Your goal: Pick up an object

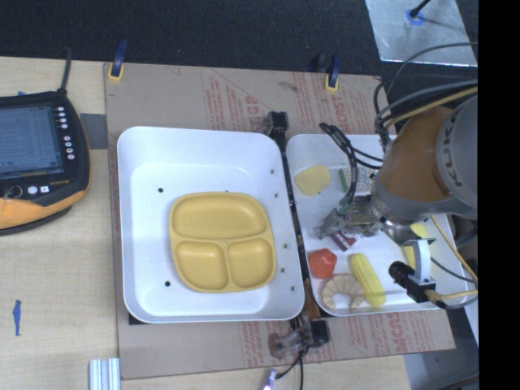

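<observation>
Bench: pale wood top with a brown cardboard sheet (203, 96) clamped over it, carrying two white bins; teach pendant (36, 157) rests at far left.

Camera view: left bin (142, 157) holds a yellow divided tray (221, 240), untouched. Right bin (313, 146) holds the loose items: pale yellow round piece (312, 179) near the top, red piece (322, 262) lower down, corn cob (366, 279) just beside it, a pale ridged piece (341, 291) at the front wall. Gripper (345, 222) is low in the right bin, above the red piece and below the round piece. Cannot tell whether it is spread or closed, or whether anything is between its tips; a small dark red bit shows at its base.

Risk (judgement): items lie close together, so a closing grasp may nudge the red piece or corn aside, or pinch nothing.
</observation>
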`<state>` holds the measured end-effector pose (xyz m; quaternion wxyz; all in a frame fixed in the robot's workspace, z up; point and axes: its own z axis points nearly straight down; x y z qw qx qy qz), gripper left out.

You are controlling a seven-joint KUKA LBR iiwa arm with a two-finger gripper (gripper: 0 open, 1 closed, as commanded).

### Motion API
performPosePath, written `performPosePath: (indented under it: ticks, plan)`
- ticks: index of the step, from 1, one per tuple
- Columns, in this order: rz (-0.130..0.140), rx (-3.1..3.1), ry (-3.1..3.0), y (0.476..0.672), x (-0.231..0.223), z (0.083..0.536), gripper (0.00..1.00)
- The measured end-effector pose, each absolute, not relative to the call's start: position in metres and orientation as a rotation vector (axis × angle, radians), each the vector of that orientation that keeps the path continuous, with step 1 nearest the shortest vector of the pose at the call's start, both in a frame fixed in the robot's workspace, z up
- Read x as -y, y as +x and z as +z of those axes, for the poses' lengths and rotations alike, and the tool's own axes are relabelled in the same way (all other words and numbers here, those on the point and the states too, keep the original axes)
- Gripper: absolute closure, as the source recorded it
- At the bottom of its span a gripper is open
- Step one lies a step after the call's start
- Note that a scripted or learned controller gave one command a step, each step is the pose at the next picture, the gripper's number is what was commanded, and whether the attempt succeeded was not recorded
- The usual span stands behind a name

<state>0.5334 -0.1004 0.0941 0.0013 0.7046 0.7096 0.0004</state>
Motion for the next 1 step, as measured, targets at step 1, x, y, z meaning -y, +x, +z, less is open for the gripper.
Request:
performPosePath:
  ticks: [1]
  plan:
    - [0.004,-2.221,2.213,0.5788,0.1351,0.0953,0.0]
